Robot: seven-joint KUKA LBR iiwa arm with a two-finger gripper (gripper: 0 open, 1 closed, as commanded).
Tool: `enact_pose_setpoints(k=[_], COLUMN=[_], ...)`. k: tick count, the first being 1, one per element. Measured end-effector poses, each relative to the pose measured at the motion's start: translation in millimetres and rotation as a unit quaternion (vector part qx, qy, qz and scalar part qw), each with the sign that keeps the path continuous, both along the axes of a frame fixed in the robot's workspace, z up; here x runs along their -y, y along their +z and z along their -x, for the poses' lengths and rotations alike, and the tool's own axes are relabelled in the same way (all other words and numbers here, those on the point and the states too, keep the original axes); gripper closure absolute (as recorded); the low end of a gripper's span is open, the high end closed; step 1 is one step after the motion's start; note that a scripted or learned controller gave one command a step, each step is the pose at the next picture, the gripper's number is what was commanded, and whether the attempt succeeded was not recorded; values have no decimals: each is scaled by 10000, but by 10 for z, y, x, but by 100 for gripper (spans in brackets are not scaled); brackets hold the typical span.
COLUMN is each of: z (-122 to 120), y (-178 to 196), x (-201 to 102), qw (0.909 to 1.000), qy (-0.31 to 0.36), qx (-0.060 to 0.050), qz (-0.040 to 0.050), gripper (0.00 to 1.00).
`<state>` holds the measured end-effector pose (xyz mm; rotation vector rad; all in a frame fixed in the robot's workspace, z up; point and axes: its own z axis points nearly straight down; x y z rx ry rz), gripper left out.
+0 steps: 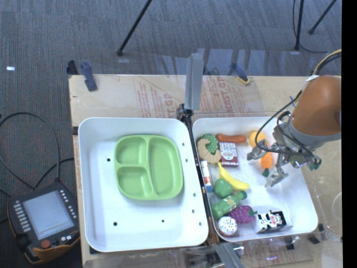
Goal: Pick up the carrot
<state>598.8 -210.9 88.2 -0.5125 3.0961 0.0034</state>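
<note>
A teach pendant (43, 220) lay on the carpet to the left of the left bin (97, 228), off the bench (128, 94). The left bin itself held a green divided plate (149, 166), seated toward its upper middle, with bare white floor around it. A grey upright post (194, 82) stood on the bench just above the seam where the left bin met the right bin (304, 202).

Right of the left bin, the right bin carried the toys. Nearest that seam lay a green-edged pretzel piece (210, 147) and a narrow white tube (206, 176). Further right came a sausage (231, 139), a red packet (228, 153) beneath it, a banana (232, 178), a green pepper (223, 188) and a green bottle (228, 203). Lower down sat a round white tin (227, 225), purple grapes (242, 214) and a black-and-white milk carton (272, 220). A yellow piece (256, 137) rested near the upper part of the bin.

Further right again, the carrot (267, 160), orange, sat between the fingers of the claw (270, 163), which had clamped on it. Whether the carrot touched the bin floor could not be told. The arm's orange band (318, 108) loomed over the right bin's right wall.
</note>
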Motion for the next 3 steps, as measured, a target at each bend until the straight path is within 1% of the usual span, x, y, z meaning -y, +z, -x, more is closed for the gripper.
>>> enact_pose_setpoints(k=[1, 2, 3], z=[-12, 695, 692], y=[109, -17, -13], x=[1, -5, -5], qw=[10000, 9951, 9951], qy=[-29, 990, 991], qx=[23, -19, -15], qz=[-9, -2, 0], gripper=[100, 100, 0])
